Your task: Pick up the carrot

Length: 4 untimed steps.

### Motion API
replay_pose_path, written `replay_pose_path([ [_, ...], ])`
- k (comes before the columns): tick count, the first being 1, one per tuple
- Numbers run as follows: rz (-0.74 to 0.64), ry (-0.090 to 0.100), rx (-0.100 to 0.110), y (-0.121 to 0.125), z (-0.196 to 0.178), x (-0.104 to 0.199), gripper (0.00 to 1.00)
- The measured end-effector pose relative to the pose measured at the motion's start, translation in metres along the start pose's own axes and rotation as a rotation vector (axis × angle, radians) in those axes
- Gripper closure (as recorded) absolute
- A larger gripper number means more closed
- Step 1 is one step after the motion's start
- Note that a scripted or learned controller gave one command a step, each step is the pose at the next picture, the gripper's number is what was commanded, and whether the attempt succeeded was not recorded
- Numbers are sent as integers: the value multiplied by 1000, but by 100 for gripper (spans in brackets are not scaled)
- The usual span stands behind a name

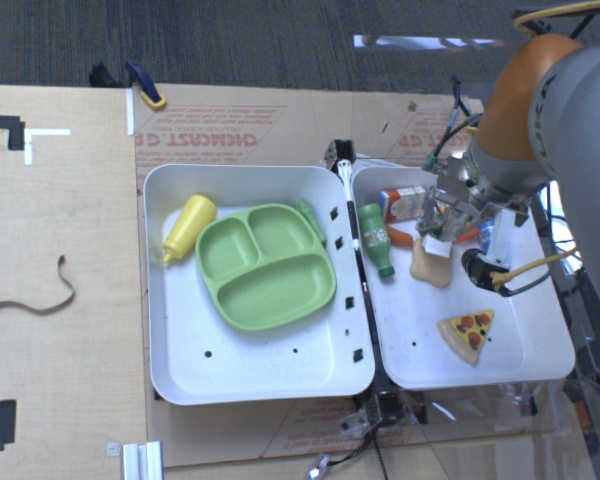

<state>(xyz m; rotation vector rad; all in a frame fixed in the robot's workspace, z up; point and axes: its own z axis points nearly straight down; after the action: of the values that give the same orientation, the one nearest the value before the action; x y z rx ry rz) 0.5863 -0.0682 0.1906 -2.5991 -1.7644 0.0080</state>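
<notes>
While the grey arm (540,98) with its orange band reaches in from the right, its gripper (442,223) hangs low over the back half of the right bin (520,358), among a cluster of toy foods. Whether the fingers are apart or closed cannot be told, since the gripper body hides them from above. The carrot (405,236) seems to be the orange-red piece lying on the bin floor just left of the gripper, between the green bottle (375,240) and the tan bread-like piece (430,265); part of it looks covered by the gripper, so contact is unclear. A small red and white carton (402,204) sits behind it, near the bin's back wall. A pizza slice (468,333) lies well apart toward the front of the same bin. In the left bin (180,368) a green divided plate (267,265) rests on the floor, with a yellow bottle (187,226) lying tilted just beside its back left edge.
</notes>
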Motion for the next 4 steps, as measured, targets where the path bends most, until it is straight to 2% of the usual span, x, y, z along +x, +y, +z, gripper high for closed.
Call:
replay_pose_path([
  [1,-231,2,-2,24,80,-40,100],
  [2,-131,2,-7,31,95,-20,100],
  [4,-41,2,-7,30,95,-16,100],
])
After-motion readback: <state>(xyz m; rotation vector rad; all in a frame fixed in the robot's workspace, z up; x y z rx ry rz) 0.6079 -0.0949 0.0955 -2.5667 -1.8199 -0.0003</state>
